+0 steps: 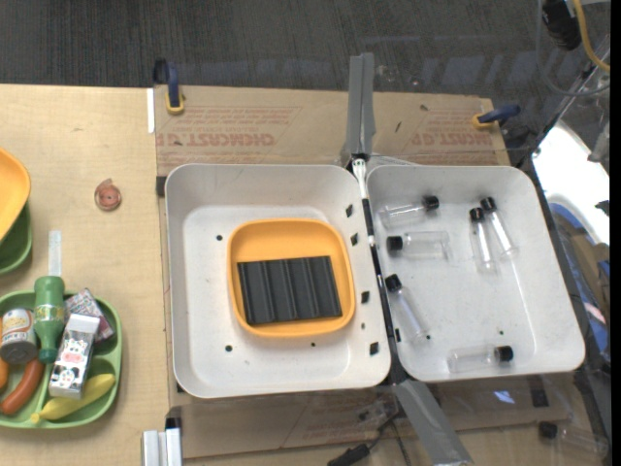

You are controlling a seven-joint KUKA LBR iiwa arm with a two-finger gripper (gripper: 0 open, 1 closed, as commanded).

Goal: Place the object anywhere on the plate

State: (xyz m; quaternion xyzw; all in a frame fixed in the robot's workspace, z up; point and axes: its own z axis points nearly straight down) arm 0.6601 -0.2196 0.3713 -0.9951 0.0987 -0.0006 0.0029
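The plate (290, 284) sits in the middle of the left bin (194, 357), a yellow dish with a dark ribbed slab (293, 290) lying flat inside it. Nothing else rests on the plate.

Right of the plate, across the hinge, the right bin (543, 338) holds the likely objects: clear vials with black caps. Nearest the plate are one (415, 247) lying crosswise and one (404, 307) slanting below it. Farther from the plate, one (409, 210) lies toward the bin's back edge, a pair (487, 229) stand side by side beyond that, and one (481, 358) lies at the front edge. The glass is nearly invisible against the white, so I may be miscounting; six seems right.

The arm is not over either bin, so I cannot tell what state the gripper is in. Judging by this, the task has not begun: no vial is lifted and all lie well apart from the plate. Picking, carrying across and setting down all remain.
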